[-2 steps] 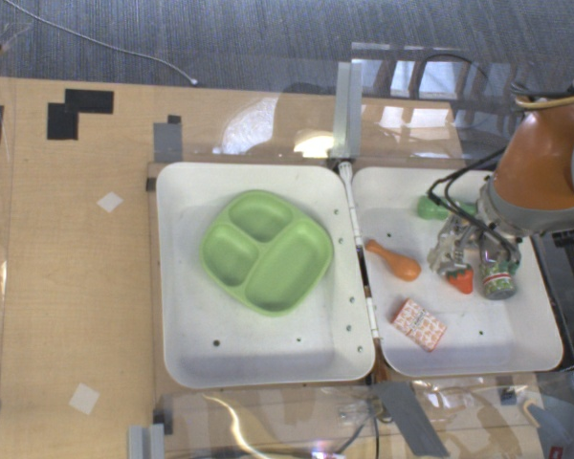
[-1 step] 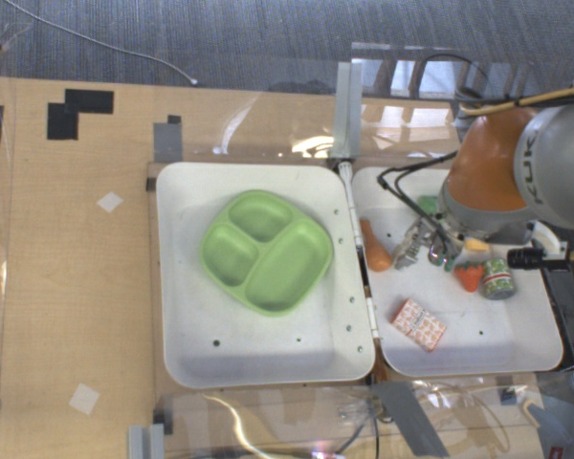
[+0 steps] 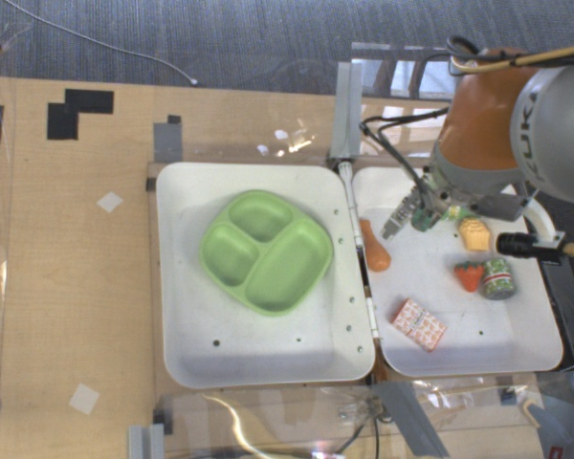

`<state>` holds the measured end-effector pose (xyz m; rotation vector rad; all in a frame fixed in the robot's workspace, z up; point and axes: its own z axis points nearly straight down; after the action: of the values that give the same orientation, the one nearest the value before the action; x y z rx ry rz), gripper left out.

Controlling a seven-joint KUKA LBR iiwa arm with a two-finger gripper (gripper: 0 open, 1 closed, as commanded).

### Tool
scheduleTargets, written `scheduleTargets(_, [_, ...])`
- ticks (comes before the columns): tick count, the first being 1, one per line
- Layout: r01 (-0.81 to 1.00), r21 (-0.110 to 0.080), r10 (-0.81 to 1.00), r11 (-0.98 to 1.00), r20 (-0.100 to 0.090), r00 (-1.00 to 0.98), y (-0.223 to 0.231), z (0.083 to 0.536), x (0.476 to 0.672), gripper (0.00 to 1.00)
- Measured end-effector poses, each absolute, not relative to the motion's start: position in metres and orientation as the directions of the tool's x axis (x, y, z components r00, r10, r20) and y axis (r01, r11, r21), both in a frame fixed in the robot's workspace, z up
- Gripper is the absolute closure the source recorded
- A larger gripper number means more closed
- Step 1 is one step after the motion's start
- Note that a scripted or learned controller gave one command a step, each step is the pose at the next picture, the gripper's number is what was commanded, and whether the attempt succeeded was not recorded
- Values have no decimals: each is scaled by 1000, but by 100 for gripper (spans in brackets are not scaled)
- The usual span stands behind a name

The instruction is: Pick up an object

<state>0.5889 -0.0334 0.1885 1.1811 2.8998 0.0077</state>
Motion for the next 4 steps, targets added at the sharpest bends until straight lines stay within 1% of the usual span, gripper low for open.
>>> scheduleTargets(1, [393,2,393,920,-6,-920,-50,186,548,100])
scheduleTargets(2, [458,9,458,889,-7,-889,64,236,518,100])
scheduleTargets(3, [81,2,81,997,-10,-997,51,258,499,100])
scheduleTargets(4, [-424,-1,-424,906,-7,-906,59,215,489,100])
